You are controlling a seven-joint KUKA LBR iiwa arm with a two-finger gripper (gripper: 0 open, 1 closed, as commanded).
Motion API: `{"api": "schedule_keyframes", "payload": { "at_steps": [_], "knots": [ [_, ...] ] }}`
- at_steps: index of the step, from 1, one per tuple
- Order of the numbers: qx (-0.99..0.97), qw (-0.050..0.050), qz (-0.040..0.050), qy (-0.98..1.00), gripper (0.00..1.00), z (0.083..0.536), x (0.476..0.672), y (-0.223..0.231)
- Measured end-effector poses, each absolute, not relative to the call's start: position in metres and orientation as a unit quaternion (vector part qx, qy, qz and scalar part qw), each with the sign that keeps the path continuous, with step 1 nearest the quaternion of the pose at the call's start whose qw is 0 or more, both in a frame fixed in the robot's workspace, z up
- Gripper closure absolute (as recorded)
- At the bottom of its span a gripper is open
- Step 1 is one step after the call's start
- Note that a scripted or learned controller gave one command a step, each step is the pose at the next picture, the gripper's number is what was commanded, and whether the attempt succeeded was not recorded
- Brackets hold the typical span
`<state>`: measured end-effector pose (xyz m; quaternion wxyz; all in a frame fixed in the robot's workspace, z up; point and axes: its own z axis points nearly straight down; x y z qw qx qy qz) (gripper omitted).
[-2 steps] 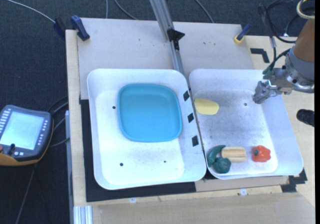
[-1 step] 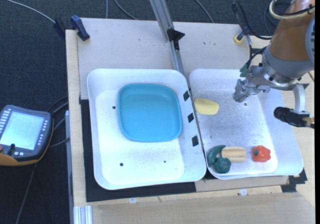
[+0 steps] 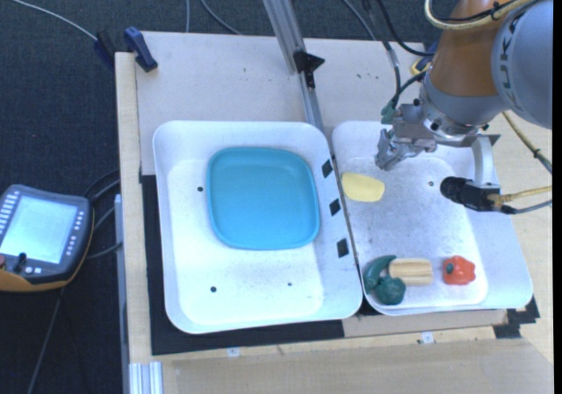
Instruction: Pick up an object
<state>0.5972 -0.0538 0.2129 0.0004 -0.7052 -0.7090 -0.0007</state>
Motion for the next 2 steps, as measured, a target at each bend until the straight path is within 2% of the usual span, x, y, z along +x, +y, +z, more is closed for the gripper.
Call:
{"api": "schedule_keyframes", "payload": {
  "at_steps": [1, 2],
  "knots": [
    [-0.705, 0.0, -0.0012, -0.709, 1.0, 0.23, 0.604, -0.001],
    [-0.705, 0.0, -0.0008, -0.709, 1.0, 0.235, 0.622, 0.057]
  ]
}}
